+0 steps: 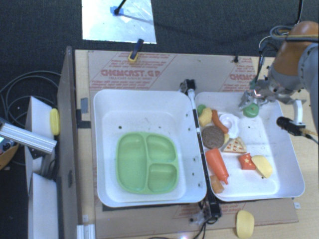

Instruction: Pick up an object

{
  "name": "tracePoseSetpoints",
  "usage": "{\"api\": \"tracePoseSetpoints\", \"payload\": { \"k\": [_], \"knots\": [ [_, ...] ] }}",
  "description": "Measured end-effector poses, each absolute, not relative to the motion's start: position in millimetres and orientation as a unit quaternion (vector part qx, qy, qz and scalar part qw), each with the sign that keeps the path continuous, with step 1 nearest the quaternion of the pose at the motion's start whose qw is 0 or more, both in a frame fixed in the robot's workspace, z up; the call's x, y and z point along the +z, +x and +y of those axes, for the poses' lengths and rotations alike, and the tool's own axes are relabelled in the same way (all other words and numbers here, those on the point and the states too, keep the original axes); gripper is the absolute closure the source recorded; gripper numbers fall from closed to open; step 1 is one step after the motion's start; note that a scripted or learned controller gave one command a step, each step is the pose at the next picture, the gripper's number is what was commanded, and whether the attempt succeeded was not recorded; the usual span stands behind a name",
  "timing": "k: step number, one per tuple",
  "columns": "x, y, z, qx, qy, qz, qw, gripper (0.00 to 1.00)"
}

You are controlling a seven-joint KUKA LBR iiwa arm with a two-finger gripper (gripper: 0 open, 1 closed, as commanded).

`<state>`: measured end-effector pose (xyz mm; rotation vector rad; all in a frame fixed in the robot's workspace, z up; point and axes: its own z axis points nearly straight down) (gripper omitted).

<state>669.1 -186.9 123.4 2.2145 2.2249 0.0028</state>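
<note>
Colours in my two white bins

My orange-banded arm [295, 44]; green tray [147, 162]; orange carrot [217, 164]; brown patty [213, 137]; yellow lemon [262, 166]; red block [246, 161]; green piece [250, 110] under my end effector [251, 99].

A green tray [147, 162] is seen in the left bin [107, 108]. Toy foods are spread in the right bin [284, 156].

Toy food crowds the right bin [286, 183] beside the divider, while its floor beyond the yellow lemon [262, 166] lies open.
</note>
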Motion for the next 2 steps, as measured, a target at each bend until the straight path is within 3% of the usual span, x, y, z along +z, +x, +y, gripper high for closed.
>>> {"api": "tracePoseSetpoints", "payload": {
  "k": [1,2],
  "knots": [
    [194.7,669.0,-134.0,0.001,0.705,0.709,0.001,1.0],
    [212.9,633.2,-84.8,0.0003,0.704,0.71,0.0,1.0]
  ]
}}
